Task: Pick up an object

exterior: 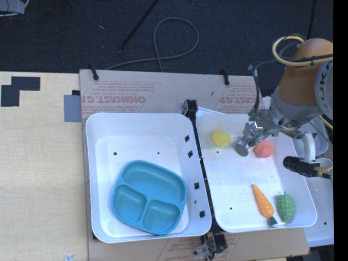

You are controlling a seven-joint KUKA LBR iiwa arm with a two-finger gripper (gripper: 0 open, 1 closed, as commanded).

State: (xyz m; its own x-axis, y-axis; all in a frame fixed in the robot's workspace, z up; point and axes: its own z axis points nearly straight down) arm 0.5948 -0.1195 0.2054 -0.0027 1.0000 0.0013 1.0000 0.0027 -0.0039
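Observation:
In the right bin (234, 200) lie a yellow round object (221, 139), a pink-red round object (263, 149), an orange carrot (263, 200) and a green bumpy object (285, 206). My gripper (244, 144) hangs low over the bin's back part, between the yellow object and the pink-red one. Its grey fingers (242, 149) point down and left, and their tips sit just left of the pink-red object. I see nothing held between them.
The left bin (103, 129) holds a blue divided plate (149, 196). A black divider (197, 167) runs between the two bins. A black part (302, 166) of the arm juts over the right bin's right rim.

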